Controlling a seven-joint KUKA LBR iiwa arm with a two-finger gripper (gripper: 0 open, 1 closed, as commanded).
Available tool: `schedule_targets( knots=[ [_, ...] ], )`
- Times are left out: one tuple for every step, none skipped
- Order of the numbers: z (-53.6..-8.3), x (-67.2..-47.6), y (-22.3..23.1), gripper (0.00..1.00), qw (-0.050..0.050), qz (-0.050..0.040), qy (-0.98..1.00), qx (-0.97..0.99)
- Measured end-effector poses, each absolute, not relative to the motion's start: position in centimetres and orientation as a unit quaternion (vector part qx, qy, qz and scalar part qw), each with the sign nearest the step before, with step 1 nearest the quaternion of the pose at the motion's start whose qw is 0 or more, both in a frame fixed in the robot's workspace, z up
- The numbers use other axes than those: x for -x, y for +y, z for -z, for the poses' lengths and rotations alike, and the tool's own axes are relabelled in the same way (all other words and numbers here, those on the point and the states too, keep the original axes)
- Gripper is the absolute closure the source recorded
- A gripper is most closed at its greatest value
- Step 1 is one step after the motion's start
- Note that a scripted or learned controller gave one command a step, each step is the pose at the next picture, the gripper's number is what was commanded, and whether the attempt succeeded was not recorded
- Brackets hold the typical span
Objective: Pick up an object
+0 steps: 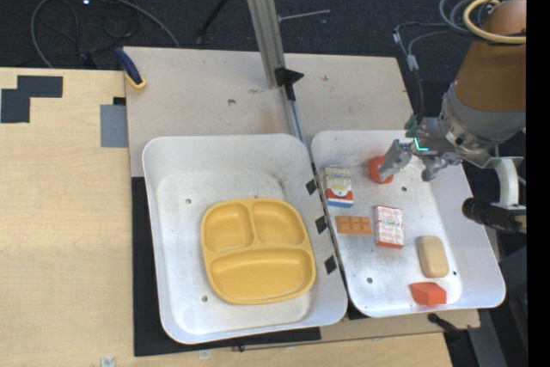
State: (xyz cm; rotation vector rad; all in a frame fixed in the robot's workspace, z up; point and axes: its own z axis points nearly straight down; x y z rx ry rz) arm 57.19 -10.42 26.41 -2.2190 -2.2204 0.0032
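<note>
Gripper: two-finger gripper point(411, 161) over the right shallow white bin point(481, 288), fingers spread, nothing between them.
Nearest object: small round red object point(379, 168) on the bin floor, touching or just beside the left fingertip point(394, 159), outside the gap.
Other items: red-and-white carton point(388, 227), tan oblong block point(433, 256), orange-red wedge point(428, 294).
Left bin: yellow three-compartment plastic tray point(257, 250).

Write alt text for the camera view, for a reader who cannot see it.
A grey arm's gripper hovers over the right bin, beside a small red object, among cartons and blocks. The left bin holds a yellow divided plate.
</note>
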Motion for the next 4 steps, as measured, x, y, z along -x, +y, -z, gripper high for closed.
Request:
schedule_targets(
  knots=[
    [-26.5,-57.2,-10.4,0.0,0.001,-0.0005,-0.707,0.707],
    [-21.6,-56.6,-11.1,0.0,0.003,-0.0026,-0.707,0.707],
    [-16.5,-56.0,-10.2,0.0,0.004,-0.0025,-0.707,0.708],
    [-10.5,-56.4,-10.0,0.0,-0.001,-0.0004,-0.707,0.707]
  ],
)
